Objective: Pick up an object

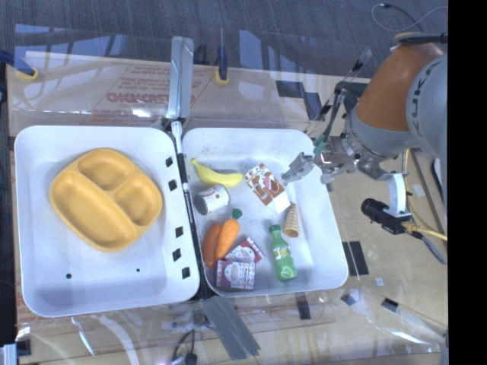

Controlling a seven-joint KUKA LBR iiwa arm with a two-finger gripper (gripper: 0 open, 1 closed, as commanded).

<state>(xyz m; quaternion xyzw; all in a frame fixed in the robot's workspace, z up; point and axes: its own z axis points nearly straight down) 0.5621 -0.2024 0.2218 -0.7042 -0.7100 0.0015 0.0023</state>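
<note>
Carrot (221,239), tapered and smooth, lies beside glossy pouch (237,268).

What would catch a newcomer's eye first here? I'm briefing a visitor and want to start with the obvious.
Probably the big yellow divided plate, alone in the left bin. Next, the bright clutter in the right bin: a banana at the top, a carrot in the middle, a green bottle lower right. Then the grey arm with its orange band at the right, its tool over that bin's upper right corner.
</note>
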